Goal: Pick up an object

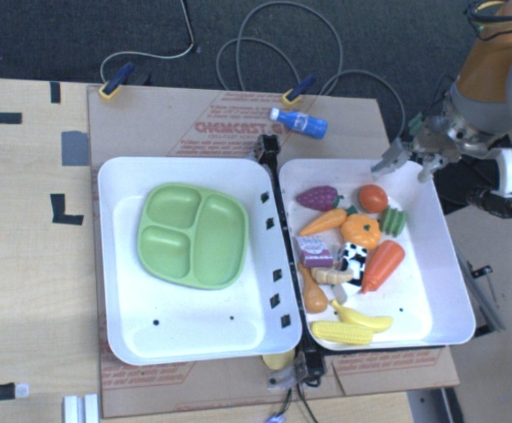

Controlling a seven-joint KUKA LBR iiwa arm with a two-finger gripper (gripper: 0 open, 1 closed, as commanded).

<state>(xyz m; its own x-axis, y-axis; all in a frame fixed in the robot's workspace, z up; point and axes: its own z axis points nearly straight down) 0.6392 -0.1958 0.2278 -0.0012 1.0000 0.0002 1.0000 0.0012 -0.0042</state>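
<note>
Claw (407, 159) open, fingers spread, low at right

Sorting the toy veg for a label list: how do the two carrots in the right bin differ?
The upper carrot is paler orange and slimmer; the lower carrot is redder and fatter. The upper one lies nearly level, tip pointing left, below the purple grapes; the lower one slants steeply, tip pointing down. Both lie in the right bin, each touching the orange pumpkin.
</note>
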